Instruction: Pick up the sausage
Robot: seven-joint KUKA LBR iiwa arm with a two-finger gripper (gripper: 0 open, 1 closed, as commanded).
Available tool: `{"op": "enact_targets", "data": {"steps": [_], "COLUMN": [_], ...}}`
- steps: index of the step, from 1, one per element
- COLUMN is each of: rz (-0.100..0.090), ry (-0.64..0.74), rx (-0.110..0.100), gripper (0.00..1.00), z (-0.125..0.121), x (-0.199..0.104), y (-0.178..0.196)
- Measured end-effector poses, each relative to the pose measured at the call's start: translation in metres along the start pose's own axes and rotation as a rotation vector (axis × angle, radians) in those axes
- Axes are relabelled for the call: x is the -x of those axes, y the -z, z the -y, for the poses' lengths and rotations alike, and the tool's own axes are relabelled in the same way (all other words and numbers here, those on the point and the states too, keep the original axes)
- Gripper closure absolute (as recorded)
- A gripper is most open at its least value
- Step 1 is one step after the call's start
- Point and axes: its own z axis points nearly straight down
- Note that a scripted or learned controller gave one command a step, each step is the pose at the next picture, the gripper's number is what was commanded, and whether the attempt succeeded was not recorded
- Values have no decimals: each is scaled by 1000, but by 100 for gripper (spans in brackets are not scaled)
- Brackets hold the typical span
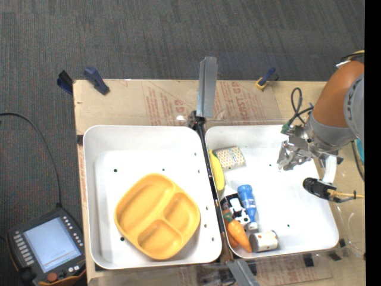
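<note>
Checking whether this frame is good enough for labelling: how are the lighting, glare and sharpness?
Camera view: even, soft lighting with faint shadows; mild sheen on the right bin floor; small items by the divider look soft, the gripper slightly blurred; yellow tray crisp.

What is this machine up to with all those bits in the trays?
A grey robot arm's gripper hovers over the right white bin, holding nothing visible. Along that bin's left side lie a yellow banana, blue bottle, orange carrot and small can. The left white bin holds a yellow divided plate.
</note>
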Motion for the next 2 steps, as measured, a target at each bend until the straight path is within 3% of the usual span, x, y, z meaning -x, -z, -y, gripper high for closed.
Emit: {"op": "enact_targets", "data": {"steps": [1, 2], "rz": [1, 0], "ry": [-404, -824], "rx": [-4, -6], "gripper": [100, 100], "z": [39, 103], "x": [21, 37], "y": [9, 2]}}
